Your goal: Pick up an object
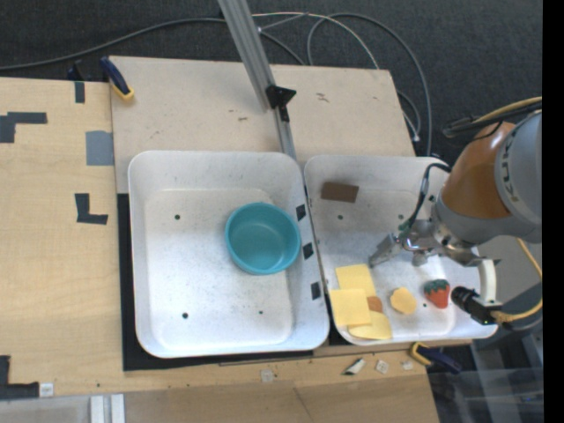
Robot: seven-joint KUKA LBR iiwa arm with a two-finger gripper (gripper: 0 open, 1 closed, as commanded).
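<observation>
Grey, rounded arm point(520, 179) with a broad orange band above the wrist, a dark cable looping beside it at eleven o'clock, tapering to a small metallic silver gripper point(388, 252) with slim fingers.

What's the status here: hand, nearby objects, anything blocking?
Hand low over right white bin, nothing seen between its fingers. Pale yellow flat foam pieces nearest, just below it. Small brown rectangular block apart, near the far wall. Nothing blocking.
</observation>
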